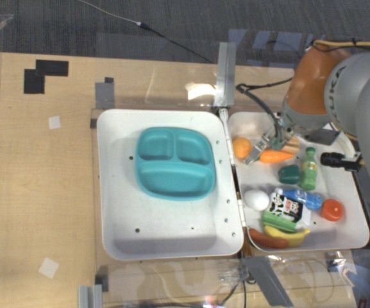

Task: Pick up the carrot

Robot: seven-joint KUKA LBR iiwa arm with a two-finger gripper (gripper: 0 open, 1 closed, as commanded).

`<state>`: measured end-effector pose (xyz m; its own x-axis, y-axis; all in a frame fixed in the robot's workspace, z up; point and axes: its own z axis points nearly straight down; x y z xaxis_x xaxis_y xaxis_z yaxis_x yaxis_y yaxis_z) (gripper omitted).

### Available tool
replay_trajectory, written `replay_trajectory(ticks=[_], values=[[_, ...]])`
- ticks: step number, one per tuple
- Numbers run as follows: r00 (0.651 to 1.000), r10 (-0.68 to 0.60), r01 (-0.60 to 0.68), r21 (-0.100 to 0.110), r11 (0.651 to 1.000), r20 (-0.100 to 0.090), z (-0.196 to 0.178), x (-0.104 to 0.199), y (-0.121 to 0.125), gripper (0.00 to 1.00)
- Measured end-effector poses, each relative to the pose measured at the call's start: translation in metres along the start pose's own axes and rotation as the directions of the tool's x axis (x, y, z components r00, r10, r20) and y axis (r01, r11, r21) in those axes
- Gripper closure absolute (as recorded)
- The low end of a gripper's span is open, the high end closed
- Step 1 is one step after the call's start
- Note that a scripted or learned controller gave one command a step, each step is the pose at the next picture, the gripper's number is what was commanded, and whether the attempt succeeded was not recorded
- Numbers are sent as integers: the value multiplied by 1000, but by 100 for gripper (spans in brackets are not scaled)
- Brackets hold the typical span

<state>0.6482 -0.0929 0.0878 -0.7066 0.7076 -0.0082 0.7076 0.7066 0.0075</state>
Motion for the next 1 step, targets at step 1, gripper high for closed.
replay_trajectory(ticks=[1], values=[[1000, -8, 8, -6, 1000, 7, -14, -1, 3, 100]])
